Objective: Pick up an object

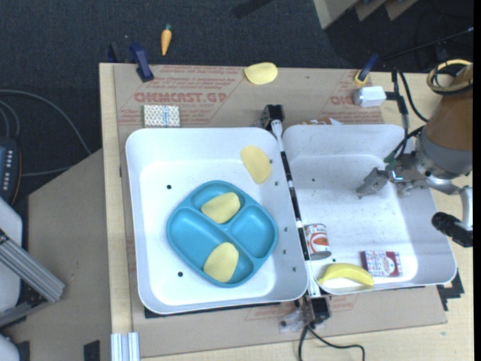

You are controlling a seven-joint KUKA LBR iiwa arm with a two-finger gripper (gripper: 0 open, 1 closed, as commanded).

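Fingers spread apart over the right bin, gripping nothing. Nearest pick (a judgement): banana, lying near and leftward at the near rim, long axis left-right.

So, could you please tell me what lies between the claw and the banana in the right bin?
In the camera view, bare white bin floor separates the claw from the banana.

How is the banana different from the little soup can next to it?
The banana is yellow, curved and plain; the can is white and red with a label. The banana lies at the right bin's front edge, the can just behind it by the divider. Both lie flat in that bin.
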